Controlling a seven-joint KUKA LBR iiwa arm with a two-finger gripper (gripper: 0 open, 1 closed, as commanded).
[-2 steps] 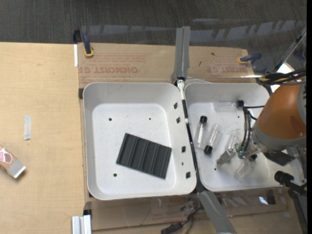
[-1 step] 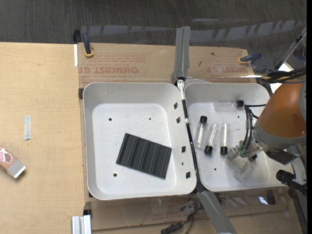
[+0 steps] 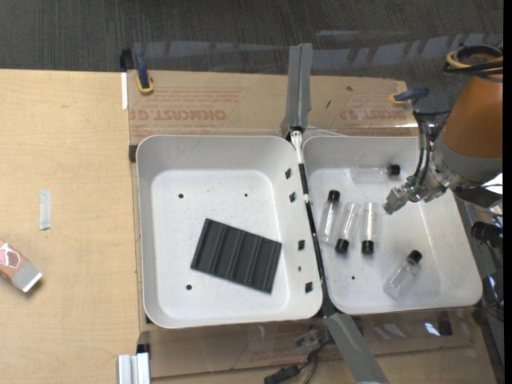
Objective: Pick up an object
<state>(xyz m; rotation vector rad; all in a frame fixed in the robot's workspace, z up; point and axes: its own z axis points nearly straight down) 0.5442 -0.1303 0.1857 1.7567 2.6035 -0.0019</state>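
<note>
- The bench point(image 3: 64, 134) bears two white bins side by side, touching along their inner rims.
- The left bin point(image 3: 160, 154) holds one dark ribbed panel point(image 3: 237, 255), lying flat and tilted, nearer the bin's front edge.
- The right bin point(image 3: 448, 294) holds several clear vials with black caps.
- The arm point(image 3: 474, 126) enters over the right bin's far right corner.
- The gripper point(image 3: 397, 201) hangs above the bin's middle, toward the right edge; whether it is wide or narrow I cannot tell.
- Three vials point(image 3: 349, 222) lie close together near the bin's left edge.
- Another vial point(image 3: 402, 274) lies near the front right corner, and one point(image 3: 376, 173) by the far edge.
</note>
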